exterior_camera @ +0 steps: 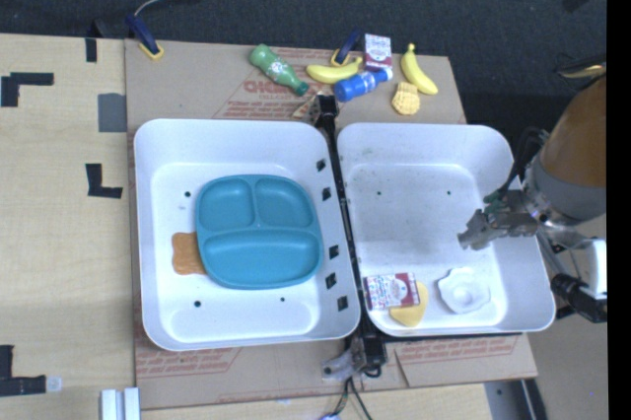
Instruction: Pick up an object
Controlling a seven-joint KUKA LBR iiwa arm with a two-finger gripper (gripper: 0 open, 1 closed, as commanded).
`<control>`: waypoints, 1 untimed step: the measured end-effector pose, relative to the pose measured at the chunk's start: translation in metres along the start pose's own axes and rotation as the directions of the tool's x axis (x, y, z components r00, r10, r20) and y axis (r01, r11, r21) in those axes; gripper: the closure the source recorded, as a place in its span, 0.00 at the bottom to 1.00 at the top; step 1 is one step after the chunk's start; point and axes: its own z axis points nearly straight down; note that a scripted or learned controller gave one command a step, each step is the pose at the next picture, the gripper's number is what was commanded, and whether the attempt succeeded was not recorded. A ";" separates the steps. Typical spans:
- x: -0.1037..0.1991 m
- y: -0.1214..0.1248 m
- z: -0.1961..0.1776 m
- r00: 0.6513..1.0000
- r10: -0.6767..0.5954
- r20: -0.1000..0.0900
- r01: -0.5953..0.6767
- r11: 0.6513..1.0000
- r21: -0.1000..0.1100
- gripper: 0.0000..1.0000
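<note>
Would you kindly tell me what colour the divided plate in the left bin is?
The divided plate is light blue, shown clearly in the camera view.

Small carton [390,290], yellow wedge [408,314], white cup [462,293] along right bin's front.

A single fixed camera looks down at a slant from above the bench, far enough back to take in the left bin [158,211], the right bin [493,152], the cardboard behind them, and the arm [577,162] entering from the right.
</note>
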 end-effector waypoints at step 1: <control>0.057 0.069 0.055 1.000 -0.002 -0.002 0.002 1.000 0.003 1.00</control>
